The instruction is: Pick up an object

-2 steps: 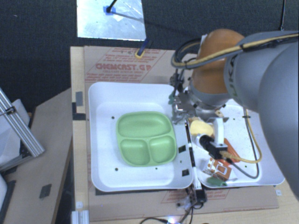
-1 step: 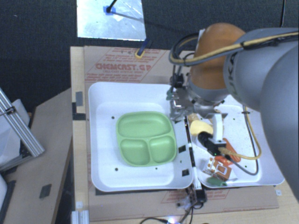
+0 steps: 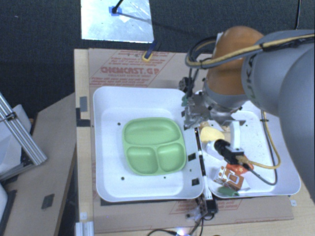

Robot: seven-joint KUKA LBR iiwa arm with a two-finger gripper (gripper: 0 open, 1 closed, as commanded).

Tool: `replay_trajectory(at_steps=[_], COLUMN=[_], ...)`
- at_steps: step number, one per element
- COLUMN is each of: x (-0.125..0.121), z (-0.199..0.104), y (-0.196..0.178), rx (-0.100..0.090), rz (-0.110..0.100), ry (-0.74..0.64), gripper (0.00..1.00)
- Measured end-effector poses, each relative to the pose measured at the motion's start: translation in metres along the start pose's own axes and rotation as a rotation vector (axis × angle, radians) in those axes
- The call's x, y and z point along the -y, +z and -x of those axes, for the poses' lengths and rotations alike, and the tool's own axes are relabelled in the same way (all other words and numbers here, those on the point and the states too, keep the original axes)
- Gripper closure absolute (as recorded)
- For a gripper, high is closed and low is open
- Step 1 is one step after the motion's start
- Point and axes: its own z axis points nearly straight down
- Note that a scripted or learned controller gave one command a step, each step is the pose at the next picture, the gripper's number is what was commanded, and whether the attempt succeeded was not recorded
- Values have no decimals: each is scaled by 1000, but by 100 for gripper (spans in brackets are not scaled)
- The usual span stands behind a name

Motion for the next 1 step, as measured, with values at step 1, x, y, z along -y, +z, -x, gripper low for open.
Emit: replay_trajectory(at_steps=[1], x=[7], z=[-6], y=[-9], rx=[-1], rz=[0], ry=[-5], gripper=[100])
